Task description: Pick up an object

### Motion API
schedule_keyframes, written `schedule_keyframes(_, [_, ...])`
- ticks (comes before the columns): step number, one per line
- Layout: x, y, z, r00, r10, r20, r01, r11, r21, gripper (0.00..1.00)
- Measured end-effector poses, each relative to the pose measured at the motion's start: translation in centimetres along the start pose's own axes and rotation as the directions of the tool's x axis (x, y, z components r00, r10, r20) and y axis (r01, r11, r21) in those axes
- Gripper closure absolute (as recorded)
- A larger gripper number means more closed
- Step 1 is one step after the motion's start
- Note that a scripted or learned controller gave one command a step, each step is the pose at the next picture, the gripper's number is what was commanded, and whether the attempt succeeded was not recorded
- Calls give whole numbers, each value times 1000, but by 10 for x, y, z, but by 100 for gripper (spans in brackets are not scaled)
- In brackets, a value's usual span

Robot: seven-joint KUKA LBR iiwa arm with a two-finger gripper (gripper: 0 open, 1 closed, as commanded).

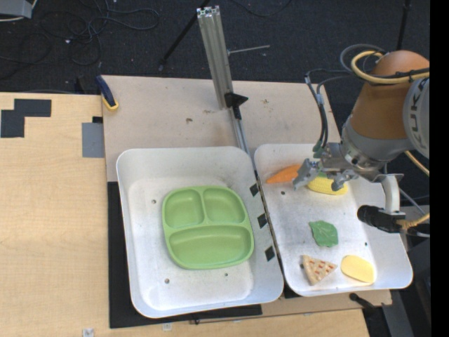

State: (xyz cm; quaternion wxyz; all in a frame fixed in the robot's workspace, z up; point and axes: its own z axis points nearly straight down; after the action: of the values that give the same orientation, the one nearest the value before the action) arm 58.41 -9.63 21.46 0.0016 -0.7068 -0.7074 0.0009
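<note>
The gripper (321,176) hangs low at the far end of the right bin (295,272), its fingers spread and pointing down. Nothing sits between them, so the pick is not yet made; as I judge it, the approach is about over and the closing and the lift are all still to do. Directly under the fingers, and peeping out on their near side, lies a yellow piece (328,186), flat and rounded, partly hidden by the gripper; it looks the likeliest target, though whether the fingertips touch it I cannot tell. Just to the left of the fingers lies an orange carrot (283,175), tapered, apparently not touching them. Nearer the camera, well apart from the gripper, are a green lump (324,233), a pizza slice (318,269) and a yellow oval (358,268). Farther left, in the other bin (133,209), lies a green tray (208,227) with three compartments, far from the hand.
</note>
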Motion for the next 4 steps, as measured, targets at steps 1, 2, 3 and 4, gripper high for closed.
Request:
schedule_keyframes(1, [-1, 2, 64, 1000, 1, 0, -1, 1000, 5, 0])
schedule_keyframes(2, [-4, 6, 123, 1000, 3, 0, -3, 1000, -4, 0])
schedule_keyframes(3, [-5, 8, 123, 1000, 4, 0, -4, 1000, -6, 0])
schedule_keyframes(4, [-5, 9, 111, 1000, 8, -1, -8, 1000, -11, 100])
